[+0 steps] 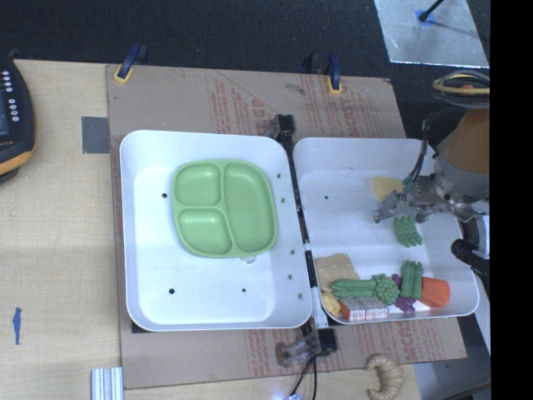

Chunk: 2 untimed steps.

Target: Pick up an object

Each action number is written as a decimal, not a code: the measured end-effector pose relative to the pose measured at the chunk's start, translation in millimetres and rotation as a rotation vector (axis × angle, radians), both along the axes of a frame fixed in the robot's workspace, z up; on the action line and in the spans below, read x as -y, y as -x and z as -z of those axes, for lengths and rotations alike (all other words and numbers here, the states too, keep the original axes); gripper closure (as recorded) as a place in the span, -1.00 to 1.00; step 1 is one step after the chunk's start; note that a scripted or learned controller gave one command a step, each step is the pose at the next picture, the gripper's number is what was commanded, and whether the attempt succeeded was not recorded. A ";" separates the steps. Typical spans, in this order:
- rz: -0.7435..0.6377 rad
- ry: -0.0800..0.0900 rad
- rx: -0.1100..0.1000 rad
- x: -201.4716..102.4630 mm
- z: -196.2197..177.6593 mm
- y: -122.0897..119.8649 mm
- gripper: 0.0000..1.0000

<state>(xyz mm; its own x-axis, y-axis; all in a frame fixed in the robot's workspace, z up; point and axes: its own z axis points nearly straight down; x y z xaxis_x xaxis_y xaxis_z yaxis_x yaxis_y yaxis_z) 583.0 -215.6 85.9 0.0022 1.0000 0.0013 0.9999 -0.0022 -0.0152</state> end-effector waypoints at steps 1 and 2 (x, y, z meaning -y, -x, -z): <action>-0.007 0.002 0.011 -2.0 -16.9 -5.6 1.00; -0.009 0.002 0.022 -48.4 -122.9 14.7 1.00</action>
